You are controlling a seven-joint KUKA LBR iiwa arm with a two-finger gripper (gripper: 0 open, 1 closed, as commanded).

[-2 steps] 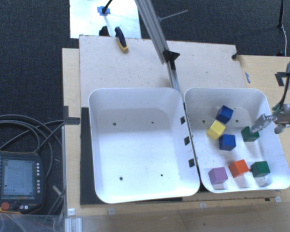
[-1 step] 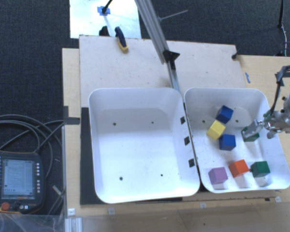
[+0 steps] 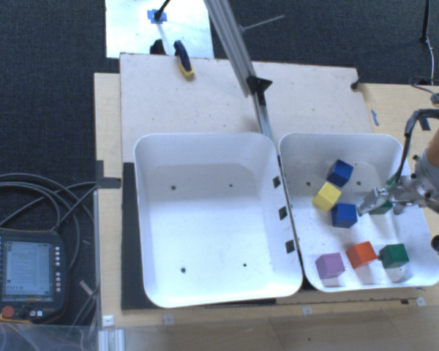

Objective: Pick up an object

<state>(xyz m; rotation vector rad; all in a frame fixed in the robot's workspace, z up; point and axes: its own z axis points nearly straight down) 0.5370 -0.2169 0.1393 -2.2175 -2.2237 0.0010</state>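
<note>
The right bin (image 3: pixel 300 159) holds several small blocks. A blue block (image 3: pixel 340 172) lies toward the back, with a yellow block (image 3: pixel 326 196) just in front of it and a second blue block (image 3: pixel 344 215) beside that. Along the front wall sit a purple block (image 3: pixel 330 265), an orange block (image 3: pixel 362 254) and a green block (image 3: pixel 394 255). My gripper (image 3: pixel 374 202) reaches in from the right and hovers over the right bin, just right of the second blue block. I see no block in it.
The left bin (image 3: pixel 205 218) stands beside the right one. A slanted metal pole (image 3: pixel 234 42) rises from between the bins at the back. A teach pendant (image 3: pixel 25 269) with cables lies at the left, off the bench.
</note>
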